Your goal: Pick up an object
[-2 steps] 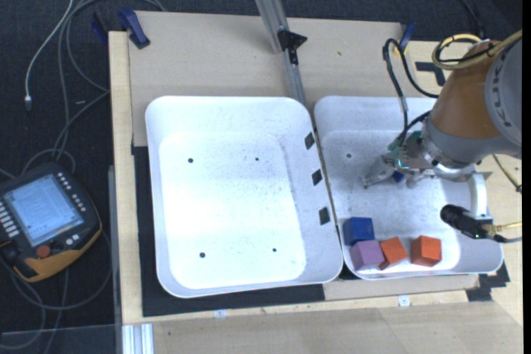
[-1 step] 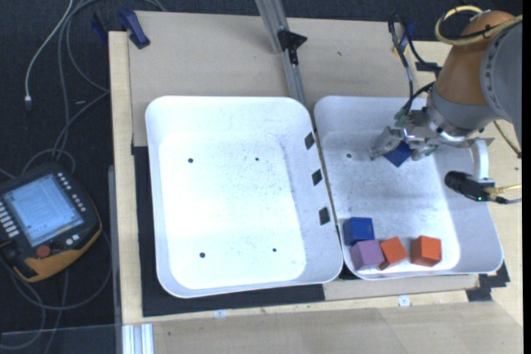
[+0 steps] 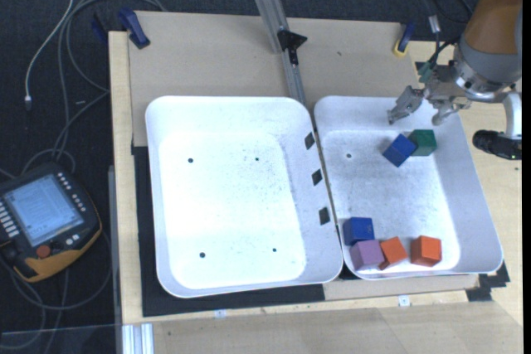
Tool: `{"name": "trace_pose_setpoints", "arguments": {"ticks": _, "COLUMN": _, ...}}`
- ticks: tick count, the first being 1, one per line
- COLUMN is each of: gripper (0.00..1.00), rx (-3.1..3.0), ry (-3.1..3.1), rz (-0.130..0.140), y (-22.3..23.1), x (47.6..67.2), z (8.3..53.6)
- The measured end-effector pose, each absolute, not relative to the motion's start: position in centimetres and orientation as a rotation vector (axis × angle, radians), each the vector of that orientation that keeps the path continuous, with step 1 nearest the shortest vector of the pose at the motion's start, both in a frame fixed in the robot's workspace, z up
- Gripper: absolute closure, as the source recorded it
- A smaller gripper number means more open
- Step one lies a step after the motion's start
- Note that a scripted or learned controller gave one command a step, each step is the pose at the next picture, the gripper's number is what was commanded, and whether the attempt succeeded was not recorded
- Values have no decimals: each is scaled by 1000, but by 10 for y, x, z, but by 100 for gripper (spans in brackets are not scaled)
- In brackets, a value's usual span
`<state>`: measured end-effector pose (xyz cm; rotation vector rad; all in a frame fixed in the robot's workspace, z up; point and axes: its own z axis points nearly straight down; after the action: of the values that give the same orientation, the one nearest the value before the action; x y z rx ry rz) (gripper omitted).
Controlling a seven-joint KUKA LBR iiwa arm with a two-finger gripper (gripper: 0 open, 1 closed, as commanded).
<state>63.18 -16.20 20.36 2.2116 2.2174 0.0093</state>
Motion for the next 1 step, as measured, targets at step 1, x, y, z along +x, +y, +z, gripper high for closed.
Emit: {"name": "trace_pose_setpoints", "arguments": {"ticks": 1, "gripper": 0, "rx": 2215, "ry": 2215, "rz": 7, "y": -172, "x": 603, "z": 276}}
